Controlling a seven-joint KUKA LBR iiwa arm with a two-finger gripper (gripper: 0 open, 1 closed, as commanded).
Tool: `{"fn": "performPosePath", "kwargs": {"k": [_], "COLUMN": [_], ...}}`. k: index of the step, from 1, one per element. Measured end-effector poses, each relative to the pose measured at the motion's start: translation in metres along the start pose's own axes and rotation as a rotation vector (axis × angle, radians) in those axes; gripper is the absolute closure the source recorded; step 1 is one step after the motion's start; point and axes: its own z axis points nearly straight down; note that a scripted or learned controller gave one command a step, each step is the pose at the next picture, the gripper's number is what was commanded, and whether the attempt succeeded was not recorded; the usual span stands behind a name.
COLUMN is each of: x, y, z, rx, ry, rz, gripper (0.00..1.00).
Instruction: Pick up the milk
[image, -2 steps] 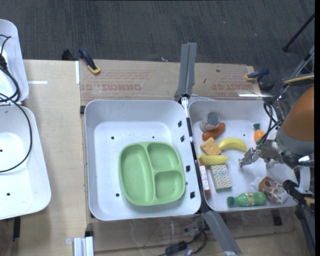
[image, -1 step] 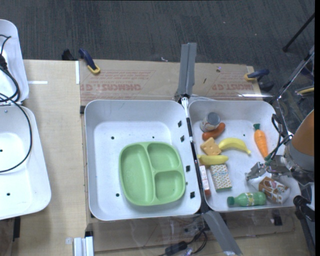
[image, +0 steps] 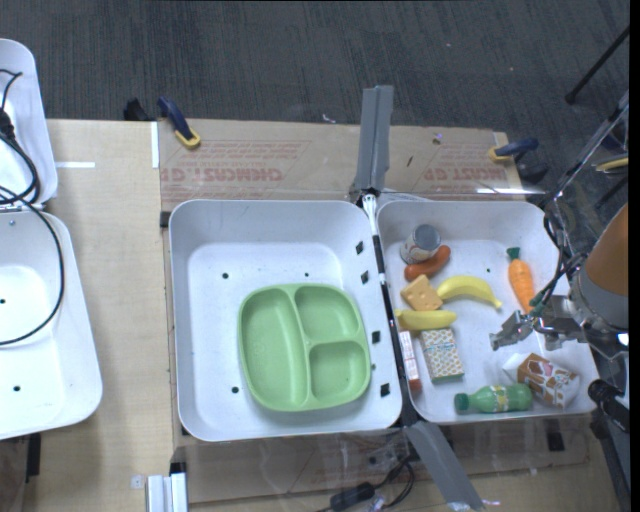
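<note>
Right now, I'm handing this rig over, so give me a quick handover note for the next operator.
Gripper: in the right bin, low over the floor between the carrot and the milk carton; nothing between its fingers.
Milk carton: lying at the right bin's near right corner, beside the green bottle, just below the gripper.
Left bin: holds the green divided plate.
Done: nothing grasped yet.
Left: move over the milk carton, close on it, lift.

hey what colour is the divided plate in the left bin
Light green. The divided plate shows plainly in the camera view, lying in the left bin.
</note>
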Motion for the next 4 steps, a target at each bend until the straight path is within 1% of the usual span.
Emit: {"fn": "performPosePath", "kwargs": {"k": [1, 2, 3, 4], "x": [-0.025, 0.028, -0.033, -0.026], "y": [0.001, -0.004, 0.001, 0.027], "z": [0.042, 0.001, 0.025, 0.042], "rx": [0.003, 0.000, 0.001, 0.005], "ry": [0.010, 0.000, 0.006, 0.014], "rz": [-0.015, -0.191, -0.124, -0.059], "gripper": [0.00, 0.00, 0.00, 0.00]}}
